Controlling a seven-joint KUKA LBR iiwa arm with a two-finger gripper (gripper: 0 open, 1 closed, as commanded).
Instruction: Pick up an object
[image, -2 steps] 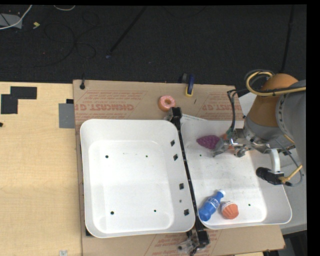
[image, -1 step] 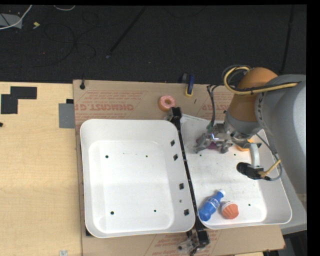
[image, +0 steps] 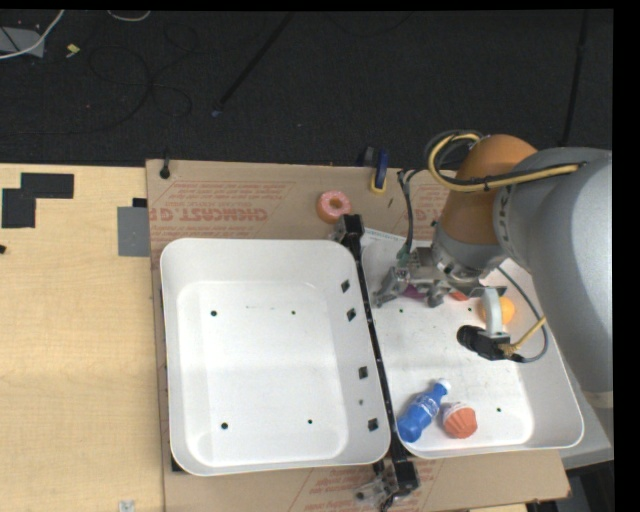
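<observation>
Bench, right bin (image: 540, 425): gripper (image: 412, 287) low near its divider, grip state unreadable. You risk snagging that wall; bottle (image: 421, 411) sits well away.

a dark carpeted floor (image: 300, 80) fills the far side of the room, with thin black cables (image: 250, 75) trailing across it. nearer, a pale wooden bench top (image: 70, 350) stretches away well to the left of the fingers, marked with black tape patches (image: 40, 195) and a grey square (image: 131, 230). a brown cardboard sheet (image: 250, 205) with red printed lettering lies on the bench, its far edge just beyond the fingers. the light is even and bright, with soft shadows.
</observation>
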